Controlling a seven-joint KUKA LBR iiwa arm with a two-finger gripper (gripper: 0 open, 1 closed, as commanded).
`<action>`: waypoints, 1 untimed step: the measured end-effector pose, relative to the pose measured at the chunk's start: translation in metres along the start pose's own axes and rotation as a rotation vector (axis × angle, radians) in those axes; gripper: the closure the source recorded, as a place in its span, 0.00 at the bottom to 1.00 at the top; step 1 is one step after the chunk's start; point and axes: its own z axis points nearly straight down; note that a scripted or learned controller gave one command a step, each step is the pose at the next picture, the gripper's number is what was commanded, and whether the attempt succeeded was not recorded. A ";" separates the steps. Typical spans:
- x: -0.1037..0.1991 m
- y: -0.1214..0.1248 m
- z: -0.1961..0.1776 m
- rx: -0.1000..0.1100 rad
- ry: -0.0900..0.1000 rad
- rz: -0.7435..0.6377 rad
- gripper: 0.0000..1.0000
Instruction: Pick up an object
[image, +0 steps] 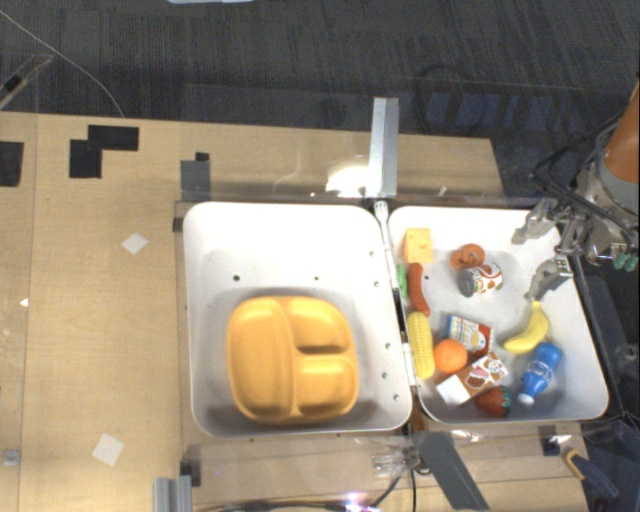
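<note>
Overhead, pincer (549, 252) open, above right bin (590, 330)

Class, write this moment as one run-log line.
gripper: open, above right bin | nearest: banana | holding: nothing | left bin: yellow tray

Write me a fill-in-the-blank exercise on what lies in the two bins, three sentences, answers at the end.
1. The yellow tray with compartments lies in the ____ bin.
2. The banana lies in the right bin, just above a ____ bottle.
3. The corn cob lies along the right bin's ____ wall, next to the orange.

Missing words: left; blue; left
</note>
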 end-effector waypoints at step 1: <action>-0.055 -0.007 0.130 -0.001 0.008 0.253 0.00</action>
